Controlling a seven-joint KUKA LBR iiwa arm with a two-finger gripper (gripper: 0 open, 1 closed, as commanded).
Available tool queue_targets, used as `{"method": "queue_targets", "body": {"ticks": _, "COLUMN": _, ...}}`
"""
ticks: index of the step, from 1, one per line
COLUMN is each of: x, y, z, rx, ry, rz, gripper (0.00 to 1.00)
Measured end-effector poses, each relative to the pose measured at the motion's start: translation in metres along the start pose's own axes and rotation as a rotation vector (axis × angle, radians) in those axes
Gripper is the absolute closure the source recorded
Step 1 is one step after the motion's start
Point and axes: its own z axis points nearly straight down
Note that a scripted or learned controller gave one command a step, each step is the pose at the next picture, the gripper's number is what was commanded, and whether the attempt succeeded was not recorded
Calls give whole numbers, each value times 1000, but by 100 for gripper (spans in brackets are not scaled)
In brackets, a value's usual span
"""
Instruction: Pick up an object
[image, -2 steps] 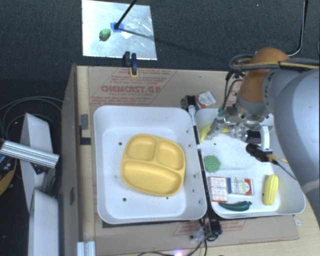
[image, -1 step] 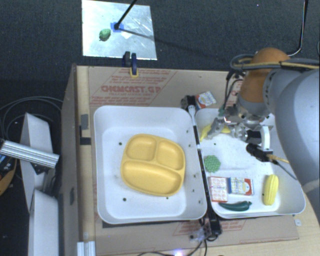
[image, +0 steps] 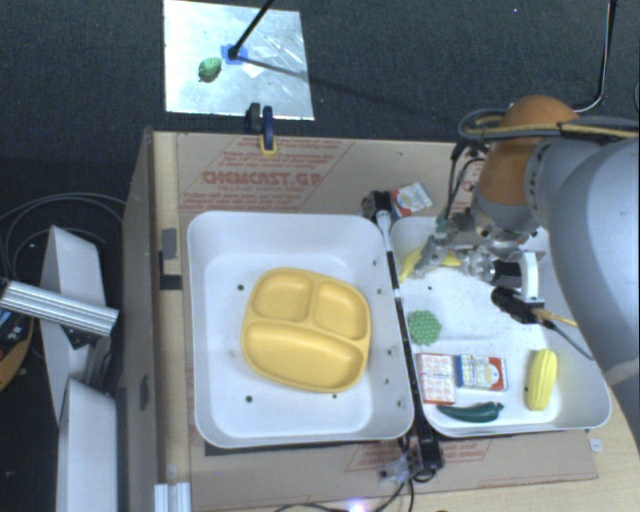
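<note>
We note a bench (image: 300, 165) topped with a brown cardboard sheet bearing red lettering near its far edge. Two shallow white bins rest on it side by side: the left bin (image: 215, 330) toward the bench's left side, the right bin (image: 580, 405) toward its right edge, their inner rims touching. A small blue and yellow clamp (image: 262, 125) grips the far edge.

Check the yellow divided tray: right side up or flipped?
Right side up. The yellow divided tray lies flat in the left bin, its three hollow compartments facing the camera.
</note>
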Motion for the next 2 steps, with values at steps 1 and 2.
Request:
{"method": "queue_targets", "body": {"ticks": 1, "x": -26, "y": 2, "z": 4, "rx": -8, "ry": 17, "rz": -5, "gripper": 0}}
{"method": "queue_targets", "body": {"ticks": 2, "x": -27, "y": 0, "z": -4, "rx": -5, "ry": 15, "rz": -6, "gripper": 100}}
